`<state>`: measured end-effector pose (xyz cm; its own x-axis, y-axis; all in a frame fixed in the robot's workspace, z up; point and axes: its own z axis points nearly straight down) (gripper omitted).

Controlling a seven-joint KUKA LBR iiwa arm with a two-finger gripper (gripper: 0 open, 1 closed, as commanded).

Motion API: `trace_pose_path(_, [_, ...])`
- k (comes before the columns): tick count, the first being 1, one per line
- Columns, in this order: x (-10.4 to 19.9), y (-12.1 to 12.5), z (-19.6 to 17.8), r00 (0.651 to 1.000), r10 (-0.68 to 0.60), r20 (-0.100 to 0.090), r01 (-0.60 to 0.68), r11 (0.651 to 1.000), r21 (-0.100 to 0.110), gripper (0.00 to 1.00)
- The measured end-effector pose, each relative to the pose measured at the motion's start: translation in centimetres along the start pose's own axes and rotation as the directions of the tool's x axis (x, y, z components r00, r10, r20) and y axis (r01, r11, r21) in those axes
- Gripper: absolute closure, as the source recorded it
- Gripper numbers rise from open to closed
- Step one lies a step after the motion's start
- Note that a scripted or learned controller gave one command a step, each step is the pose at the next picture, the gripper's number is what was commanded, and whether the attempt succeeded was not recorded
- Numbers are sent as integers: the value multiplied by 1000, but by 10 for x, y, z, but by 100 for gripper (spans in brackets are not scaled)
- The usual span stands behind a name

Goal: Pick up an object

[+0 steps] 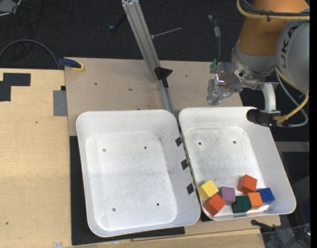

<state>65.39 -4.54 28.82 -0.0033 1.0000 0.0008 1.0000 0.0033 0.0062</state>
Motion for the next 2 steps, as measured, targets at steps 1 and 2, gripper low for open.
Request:
trace_pose_path(1, [28, -75, -187, 1000, 1, 0, -1, 1000, 0, 100])
trace_pose_path(2, [122, -46, -256, 1000, -4, -1, 4, 1000, 2, 100])
